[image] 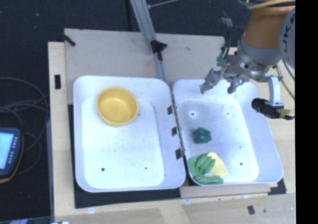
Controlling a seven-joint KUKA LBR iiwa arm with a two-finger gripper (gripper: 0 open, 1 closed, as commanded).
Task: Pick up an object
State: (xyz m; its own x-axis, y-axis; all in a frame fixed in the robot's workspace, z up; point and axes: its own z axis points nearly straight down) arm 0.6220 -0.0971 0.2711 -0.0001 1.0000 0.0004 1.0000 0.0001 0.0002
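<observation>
Pincer [220,88] fingers spread apart, holding nothing, above the right bin's [258,133] far edge.

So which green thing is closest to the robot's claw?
The small dark green lump alone mid-bin, nearer the gripper than the light green and yellow toy at the bin's near edge.

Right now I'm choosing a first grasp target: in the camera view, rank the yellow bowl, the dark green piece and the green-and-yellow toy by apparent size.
1. yellow bowl
2. green-and-yellow toy
3. dark green piece
</observation>
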